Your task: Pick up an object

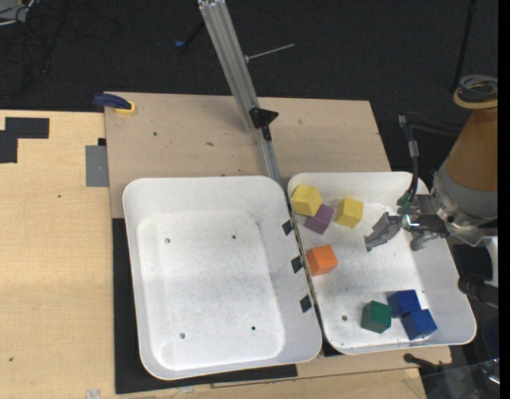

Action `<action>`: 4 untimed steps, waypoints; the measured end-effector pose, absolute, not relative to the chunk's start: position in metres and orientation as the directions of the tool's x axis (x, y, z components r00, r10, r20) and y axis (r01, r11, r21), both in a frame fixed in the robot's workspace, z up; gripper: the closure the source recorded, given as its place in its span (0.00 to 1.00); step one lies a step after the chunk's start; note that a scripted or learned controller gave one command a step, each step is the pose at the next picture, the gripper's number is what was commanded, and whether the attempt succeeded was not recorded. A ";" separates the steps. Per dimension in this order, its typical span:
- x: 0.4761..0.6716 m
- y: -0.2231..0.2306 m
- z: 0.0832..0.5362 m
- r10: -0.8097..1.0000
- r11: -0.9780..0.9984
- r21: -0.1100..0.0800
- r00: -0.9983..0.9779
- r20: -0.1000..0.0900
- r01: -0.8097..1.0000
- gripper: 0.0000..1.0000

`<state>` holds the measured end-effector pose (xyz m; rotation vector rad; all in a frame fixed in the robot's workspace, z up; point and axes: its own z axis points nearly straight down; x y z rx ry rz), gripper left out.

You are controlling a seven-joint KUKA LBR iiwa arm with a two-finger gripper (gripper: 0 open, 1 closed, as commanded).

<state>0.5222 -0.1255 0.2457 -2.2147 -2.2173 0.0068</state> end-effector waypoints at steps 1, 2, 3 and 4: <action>0.523 -0.127 0.248 1.000 -0.003 -0.003 0.003 0.001 1.000 0.00; 0.518 -0.132 0.202 1.000 -0.001 -0.009 0.001 0.002 1.000 0.00; 0.519 -0.126 0.139 1.000 -0.002 -0.010 0.002 0.003 1.000 0.00; 0.520 -0.125 0.091 1.000 -0.002 -0.002 0.002 0.001 1.000 0.00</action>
